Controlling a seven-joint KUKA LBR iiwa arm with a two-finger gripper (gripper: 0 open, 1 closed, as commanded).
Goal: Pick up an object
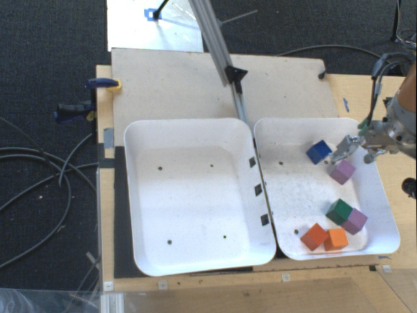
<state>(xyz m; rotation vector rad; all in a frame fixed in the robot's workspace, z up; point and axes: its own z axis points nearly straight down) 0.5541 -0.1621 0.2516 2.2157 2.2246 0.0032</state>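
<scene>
Your gripper (pixel 343 154): over right bin (pixel 287 194), finger spread impossible to tell. Just beside it: blue cube (pixel 318 152), lilac cube (pixel 342 171). Near corner: green, purple, two orange cubes.

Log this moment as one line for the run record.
arm: in from right over right bin | gripper: between blue cube and purple cube | grasp: none seen | other four cubes: bin's near corner

Your arm (pixel 402 113) reaches in from the right side and hangs over the right bin's far right rim. Its wrist tilts toward the bin's middle, and the gripper (pixel 343 150) points down and leftward, low over the bin's far right part.
</scene>
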